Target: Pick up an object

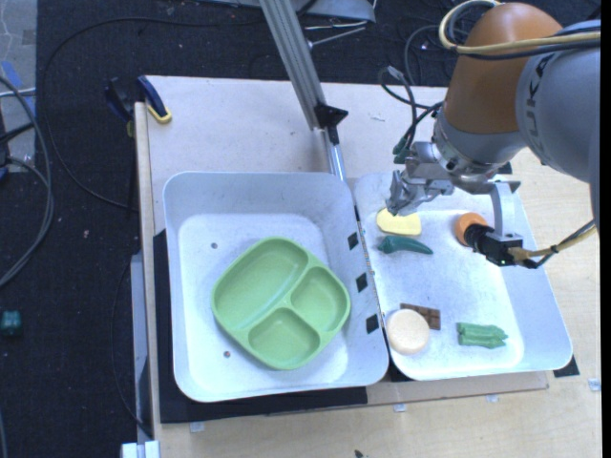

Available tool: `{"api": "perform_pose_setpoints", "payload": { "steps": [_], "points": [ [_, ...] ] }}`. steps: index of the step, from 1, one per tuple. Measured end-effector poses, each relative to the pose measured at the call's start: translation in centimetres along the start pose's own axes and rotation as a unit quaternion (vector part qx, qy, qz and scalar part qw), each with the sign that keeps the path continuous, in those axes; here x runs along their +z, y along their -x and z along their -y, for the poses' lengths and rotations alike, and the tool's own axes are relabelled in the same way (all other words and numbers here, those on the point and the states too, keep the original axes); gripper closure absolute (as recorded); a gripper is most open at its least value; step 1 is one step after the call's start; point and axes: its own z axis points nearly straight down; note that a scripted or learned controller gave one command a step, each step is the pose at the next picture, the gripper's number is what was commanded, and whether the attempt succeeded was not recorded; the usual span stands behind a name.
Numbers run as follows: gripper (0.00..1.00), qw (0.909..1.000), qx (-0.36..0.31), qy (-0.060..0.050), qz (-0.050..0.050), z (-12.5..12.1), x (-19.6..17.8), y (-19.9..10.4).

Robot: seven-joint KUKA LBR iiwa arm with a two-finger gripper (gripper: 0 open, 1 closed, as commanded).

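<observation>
Reaching in from the right, the arm (516, 74) hangs over the rt bin (535, 303); its hand (403, 198) sits just above the yellow piece (399, 223), grip state can't tell. Left bin (191, 256) has a green divided tray (280, 301). Also in rt bin: cream disc (408, 332), green bits (480, 335), orange item (470, 227).
</observation>
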Motion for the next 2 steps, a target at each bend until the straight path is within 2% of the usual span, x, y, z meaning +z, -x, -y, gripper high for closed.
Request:
{"api": "perform_pose_setpoints", "payload": {
  "steps": [1, 2],
  "points": [
    [1.00, 1.0000, 0.001, 0.001, 0.000, 1.0, 1.1, -4.7],
    [1.00, 1.0000, 0.000, 0.000, 0.000, 3.5, 1.7, -9.3]
  ]
}}
